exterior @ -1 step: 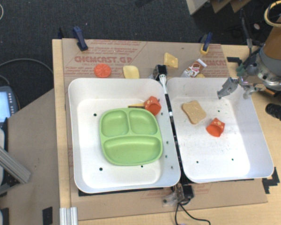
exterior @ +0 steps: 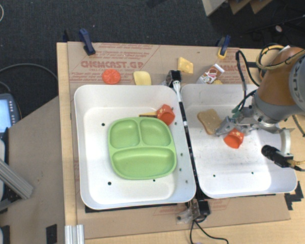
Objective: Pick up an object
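Faintly, "CHEMCAST GP" marks the board (exterior: 112, 60), while the claw (exterior: 227, 127), grip unclear, touches the orange cup (exterior: 234, 139).

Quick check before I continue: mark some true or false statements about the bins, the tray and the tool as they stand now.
1. The green tray lies in the left bin. True.
2. The tool is over the left bin. False: it is over the right bin.
3. An orange cup lies in the right bin beside the tool. True.
4. The tan bread slice rests on the green tray. False: it lies in the right bin.
5. The orange disc sits inside a bin. False: it is on the cardboard behind the bins.
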`<state>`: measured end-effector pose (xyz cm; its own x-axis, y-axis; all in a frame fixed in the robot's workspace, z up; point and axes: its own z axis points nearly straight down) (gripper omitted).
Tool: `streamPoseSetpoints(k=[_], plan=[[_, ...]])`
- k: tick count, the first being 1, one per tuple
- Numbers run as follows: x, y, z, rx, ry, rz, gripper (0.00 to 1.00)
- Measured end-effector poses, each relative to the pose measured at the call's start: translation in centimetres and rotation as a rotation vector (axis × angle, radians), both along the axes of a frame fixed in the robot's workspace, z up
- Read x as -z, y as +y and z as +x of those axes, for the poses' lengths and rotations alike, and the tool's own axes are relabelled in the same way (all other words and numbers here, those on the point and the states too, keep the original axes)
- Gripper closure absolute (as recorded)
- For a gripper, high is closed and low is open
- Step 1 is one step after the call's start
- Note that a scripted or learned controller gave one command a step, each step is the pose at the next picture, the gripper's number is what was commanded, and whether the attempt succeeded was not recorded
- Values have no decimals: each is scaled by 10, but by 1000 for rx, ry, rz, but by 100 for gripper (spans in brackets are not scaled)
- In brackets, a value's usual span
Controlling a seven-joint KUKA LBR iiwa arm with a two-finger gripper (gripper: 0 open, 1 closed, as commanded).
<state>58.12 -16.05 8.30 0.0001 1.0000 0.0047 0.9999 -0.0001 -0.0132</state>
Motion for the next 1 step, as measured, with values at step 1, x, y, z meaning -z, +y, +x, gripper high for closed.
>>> streamPoseSetpoints(k=[1], plan=[[-1, 26, -25, -1, -8, -2, 0]])
